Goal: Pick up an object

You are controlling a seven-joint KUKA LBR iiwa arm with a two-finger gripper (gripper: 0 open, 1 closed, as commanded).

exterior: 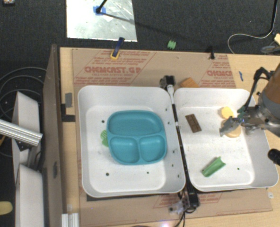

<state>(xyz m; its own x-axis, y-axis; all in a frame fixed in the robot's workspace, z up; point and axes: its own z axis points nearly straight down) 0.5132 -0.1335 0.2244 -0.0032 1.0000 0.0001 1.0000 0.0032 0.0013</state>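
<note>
- Claw (226, 126) low in the right bin (258, 174), over a tan disc (233, 133); open or closed, I cannot tell.
- Yellow piece (226, 112) just beside.

Hand (226, 126) over right bin (258, 174), blue tray (136, 136) in left bin (92, 126)

two white bins (90, 126), one blue tray (136, 136), one brown bar (193, 123), one green piece (213, 166), one yellow item (227, 112).

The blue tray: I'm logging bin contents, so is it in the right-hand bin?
No, the blue tray lies in the left bin.
</note>
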